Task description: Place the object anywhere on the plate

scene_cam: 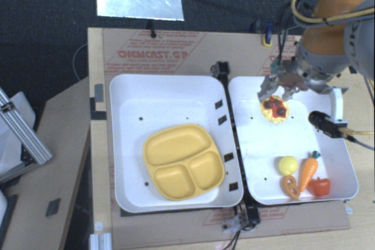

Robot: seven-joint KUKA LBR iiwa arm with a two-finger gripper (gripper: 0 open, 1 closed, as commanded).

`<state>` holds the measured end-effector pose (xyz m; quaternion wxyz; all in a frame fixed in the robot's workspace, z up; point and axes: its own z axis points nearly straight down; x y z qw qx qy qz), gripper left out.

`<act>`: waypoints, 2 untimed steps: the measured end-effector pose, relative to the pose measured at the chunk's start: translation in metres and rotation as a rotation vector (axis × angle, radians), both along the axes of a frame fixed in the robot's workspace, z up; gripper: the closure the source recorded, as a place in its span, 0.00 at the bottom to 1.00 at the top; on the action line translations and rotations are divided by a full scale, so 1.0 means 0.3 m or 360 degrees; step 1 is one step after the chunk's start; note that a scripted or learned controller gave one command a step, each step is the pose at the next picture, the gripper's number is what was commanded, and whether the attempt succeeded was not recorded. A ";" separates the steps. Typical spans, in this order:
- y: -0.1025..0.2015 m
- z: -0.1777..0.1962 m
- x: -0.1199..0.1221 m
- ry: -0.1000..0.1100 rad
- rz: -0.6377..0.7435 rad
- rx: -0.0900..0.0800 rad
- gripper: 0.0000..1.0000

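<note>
1. At the far edge of the right bin (345, 184), the arm (337, 14) runs off the view's right side, so its upper part is cut off.
2. Its gripper (277, 91) hangs over the bin's far-left corner, above a small tart (275, 109) with red and dark topping.
3. Two fingers (266, 88) show as a pale fork spread apart, one to either side of the tart's far rim; whether the tips touch it is hard to tell, and nothing sits between them.
4. The tart lies on the bin floor near the far-left corner, partly shaded by the wrist.
5. Along the right bin's near edge sit a yellow ball (287, 165), a carrot (308, 171), an orange ring-like piece (289, 187) and a red piece (319, 186), close together; what the last two are is unclear.
6. A black part (321, 121) juts in at the bin's right edge, its far end cut off by a cable.
7. The plate (183, 161), yellow with three sections, lies in the left bin (126, 102) towards its near edge, well apart from the tart.
</note>
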<state>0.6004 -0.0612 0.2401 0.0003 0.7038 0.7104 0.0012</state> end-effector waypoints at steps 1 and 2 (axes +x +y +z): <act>0.173 -0.018 0.012 0.0001 0.0000 0.0000 1.00; 0.331 -0.060 0.056 0.0000 -0.0001 -0.0001 1.00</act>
